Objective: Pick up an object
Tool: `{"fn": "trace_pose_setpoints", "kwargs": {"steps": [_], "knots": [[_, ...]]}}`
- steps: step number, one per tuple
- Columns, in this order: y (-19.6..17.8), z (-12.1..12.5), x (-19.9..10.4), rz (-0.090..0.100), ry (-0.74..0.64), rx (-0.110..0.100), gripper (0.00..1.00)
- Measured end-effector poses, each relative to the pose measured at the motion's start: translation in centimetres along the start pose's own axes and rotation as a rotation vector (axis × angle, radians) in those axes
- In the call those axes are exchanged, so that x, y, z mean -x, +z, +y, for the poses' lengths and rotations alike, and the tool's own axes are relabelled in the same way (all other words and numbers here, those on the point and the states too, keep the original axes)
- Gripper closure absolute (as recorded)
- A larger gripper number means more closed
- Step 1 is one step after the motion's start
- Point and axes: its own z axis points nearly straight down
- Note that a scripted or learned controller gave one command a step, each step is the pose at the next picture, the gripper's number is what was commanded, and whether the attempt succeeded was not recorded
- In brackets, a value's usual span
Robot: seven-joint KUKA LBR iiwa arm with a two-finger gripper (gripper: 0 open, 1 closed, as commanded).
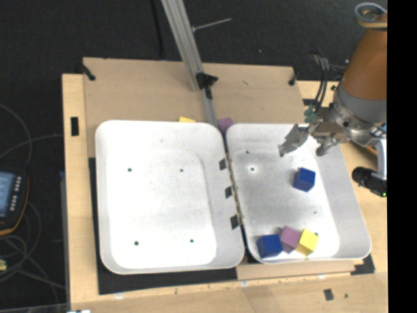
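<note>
Gripper: the gripper is hanging over the upper part of the right bin, its two fingers spread wide with nothing between them.
Nearest target: a blue cube is sitting alone on the bin floor, right of centre in the frame, just below the fingers and apart from them.
Other candidates: a second blue block, a purple block and a yellow block are crowding together at the lower edge of the same bin, touching or nearly so.
Left bin: the left bin is lying at centre left of the frame.
Strays: a small yellow piece and a small purple piece are resting at the upper rims of the bins, near the slanted metal pole.
Handling, as a judgement: the lone blue cube is looking small, light and stiff, probably foam or plastic, with flat faces and little to break; smooth sides may be letting it slip or twist if squeezed off centre.
Where to hold: two opposite flat side faces, fingers square to them and coming straight down, seem best.
Why this one: it is standing clear on every side, while the clustered blocks are leaving little room for fingers.
</note>
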Motion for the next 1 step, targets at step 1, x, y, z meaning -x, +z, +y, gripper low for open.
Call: {"fn": "trace_pose_setpoints", "kwargs": {"steps": [1], "knots": [[9.16,1.47,6.56,-0.002,0.002,-0.009,0.0]]}}
